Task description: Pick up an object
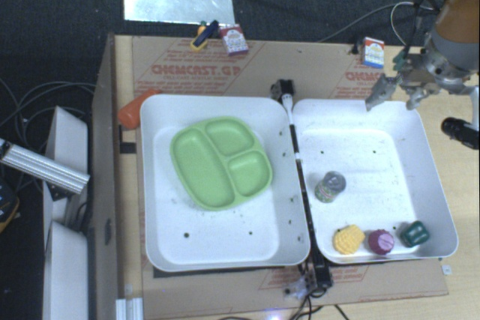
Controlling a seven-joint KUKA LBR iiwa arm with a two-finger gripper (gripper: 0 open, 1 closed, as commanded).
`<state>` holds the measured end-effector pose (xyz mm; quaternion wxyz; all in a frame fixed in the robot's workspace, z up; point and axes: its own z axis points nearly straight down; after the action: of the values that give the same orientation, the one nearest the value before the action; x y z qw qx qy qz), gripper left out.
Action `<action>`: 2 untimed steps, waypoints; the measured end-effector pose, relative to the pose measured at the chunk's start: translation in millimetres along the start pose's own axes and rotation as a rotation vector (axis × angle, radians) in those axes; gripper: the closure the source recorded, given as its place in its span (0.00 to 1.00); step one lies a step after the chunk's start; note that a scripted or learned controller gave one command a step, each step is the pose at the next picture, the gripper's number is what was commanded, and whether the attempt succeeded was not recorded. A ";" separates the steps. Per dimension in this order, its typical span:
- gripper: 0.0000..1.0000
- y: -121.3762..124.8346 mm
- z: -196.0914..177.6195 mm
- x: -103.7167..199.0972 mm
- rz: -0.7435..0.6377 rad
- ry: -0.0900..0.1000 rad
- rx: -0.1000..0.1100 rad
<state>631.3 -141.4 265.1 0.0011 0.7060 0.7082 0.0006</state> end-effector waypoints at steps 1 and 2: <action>0.00 -46.1 90.9 36.0 0.001 0.001 0.004; 0.00 -53.8 157.3 58.7 0.000 0.001 0.003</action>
<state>577.7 -82.9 107.6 -0.0004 0.7061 0.7081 -0.0002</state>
